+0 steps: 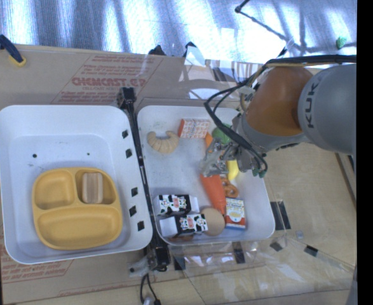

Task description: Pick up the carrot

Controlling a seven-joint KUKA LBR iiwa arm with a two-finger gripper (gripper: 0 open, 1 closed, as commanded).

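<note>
The long orange carrot (213,194) lies in the right-hand white plastic bin (173,170), toward its near right corner, tip pointing away. The pincer (221,161) hangs just beyond that tip; how far it stands open cannot be told, and nothing is seen in its hold. Risk: crowding. A small orange-and-white carton (236,213) touches the carrot's right side and a yellow piece (232,169) sits just beside its tip, so a descending pincer may catch a neighbour instead.

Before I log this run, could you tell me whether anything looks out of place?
Nothing stands out. The carrot lies in the right bin among other items, and the yellow tray sits flat in the left bin.
</note>
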